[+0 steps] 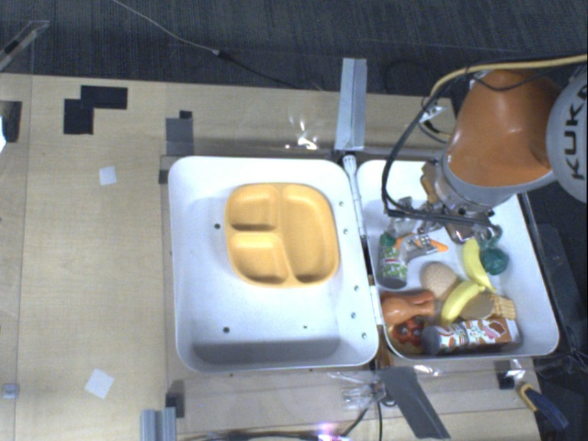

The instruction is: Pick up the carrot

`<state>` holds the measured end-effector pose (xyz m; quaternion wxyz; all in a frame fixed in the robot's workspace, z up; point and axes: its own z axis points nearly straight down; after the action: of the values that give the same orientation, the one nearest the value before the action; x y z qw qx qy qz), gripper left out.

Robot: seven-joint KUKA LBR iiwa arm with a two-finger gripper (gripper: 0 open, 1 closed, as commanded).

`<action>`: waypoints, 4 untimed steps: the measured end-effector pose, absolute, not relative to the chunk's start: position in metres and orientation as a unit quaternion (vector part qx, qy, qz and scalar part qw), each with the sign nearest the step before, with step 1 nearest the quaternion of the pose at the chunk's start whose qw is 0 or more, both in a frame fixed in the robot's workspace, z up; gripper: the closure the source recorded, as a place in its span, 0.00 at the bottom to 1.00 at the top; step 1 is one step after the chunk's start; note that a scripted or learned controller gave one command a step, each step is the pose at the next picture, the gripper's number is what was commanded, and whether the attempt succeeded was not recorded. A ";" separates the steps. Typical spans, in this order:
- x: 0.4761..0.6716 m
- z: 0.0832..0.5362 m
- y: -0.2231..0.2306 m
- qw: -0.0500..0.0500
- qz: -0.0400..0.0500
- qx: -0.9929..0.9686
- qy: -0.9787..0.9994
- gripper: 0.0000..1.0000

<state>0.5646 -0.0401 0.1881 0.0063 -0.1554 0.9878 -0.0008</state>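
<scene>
Hand (pixel 439 223) hovers over carrot (pixel 432 243) amid crowded right bin (pixel 542 310).

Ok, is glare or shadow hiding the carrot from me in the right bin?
Camera view: lighting is soft and even, with no strong glare on the right white bin; the small orange carrot is mostly covered by the grey-and-orange arm's gripper, not by shadow; small toys there look slightly soft, and a mild shadow lies under the yellow divided plate.
</scene>
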 end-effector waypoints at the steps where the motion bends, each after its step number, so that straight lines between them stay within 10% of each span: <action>1: 0.510 0.125 -0.085 0.003 0.000 -0.225 0.974 1.00; 2: 0.540 0.103 -0.147 0.017 -0.010 -0.357 0.934 1.00; 4: 0.529 0.116 -0.125 0.025 -0.022 -0.528 0.848 1.00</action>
<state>0.5287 -0.1253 0.1163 0.0252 -0.5283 0.8484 -0.0224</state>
